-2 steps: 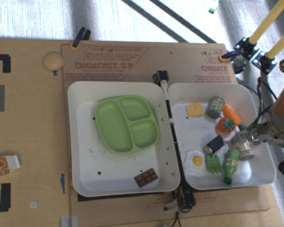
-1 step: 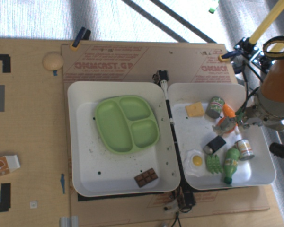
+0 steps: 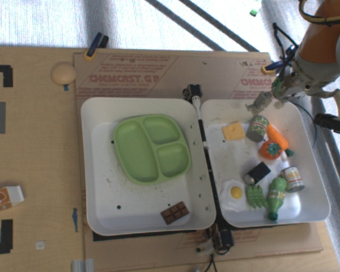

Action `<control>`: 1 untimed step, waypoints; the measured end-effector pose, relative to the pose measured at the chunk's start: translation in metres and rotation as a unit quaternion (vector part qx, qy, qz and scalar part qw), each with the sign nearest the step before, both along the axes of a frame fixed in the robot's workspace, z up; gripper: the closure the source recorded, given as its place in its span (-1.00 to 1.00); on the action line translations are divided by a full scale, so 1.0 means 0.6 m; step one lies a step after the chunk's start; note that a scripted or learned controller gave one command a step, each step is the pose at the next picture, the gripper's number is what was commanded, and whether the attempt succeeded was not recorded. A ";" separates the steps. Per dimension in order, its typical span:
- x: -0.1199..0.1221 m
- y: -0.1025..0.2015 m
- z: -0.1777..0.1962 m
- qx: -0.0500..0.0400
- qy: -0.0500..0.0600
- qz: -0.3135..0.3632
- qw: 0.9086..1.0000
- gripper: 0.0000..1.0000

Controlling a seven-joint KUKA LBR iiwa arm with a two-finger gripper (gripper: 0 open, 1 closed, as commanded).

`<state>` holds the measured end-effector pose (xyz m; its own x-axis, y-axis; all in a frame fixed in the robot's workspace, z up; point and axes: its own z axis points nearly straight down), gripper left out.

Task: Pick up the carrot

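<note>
The carrot (image 3: pixel 277 135) is orange with a green tip and lies slantwise in the upper right part of the right bin (image 3: pixel 314 174). It rests between a small tin can (image 3: pixel 257 128) on its left and a red-orange toy vegetable (image 3: pixel 270 149) just below it. My gripper (image 3: pixel 264 100) hangs over the bin's far edge, up and to the left of the carrot and clearly apart from it. Nothing is visibly held.
The right bin also holds a yellow cheese slice (image 3: pixel 233 131), a black block (image 3: pixel 257 173), a fried egg (image 3: pixel 235 192), a green bottle (image 3: pixel 276 197) and a second can (image 3: pixel 293 179). In the left bin (image 3: pixel 96 169) lie a green divided plate (image 3: pixel 153 148) and a chocolate piece (image 3: pixel 174 212).
</note>
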<state>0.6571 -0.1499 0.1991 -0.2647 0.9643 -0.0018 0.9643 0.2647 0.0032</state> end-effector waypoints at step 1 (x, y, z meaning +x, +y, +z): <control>-0.082 -0.087 -0.095 0.000 0.002 0.029 1.000 -1.00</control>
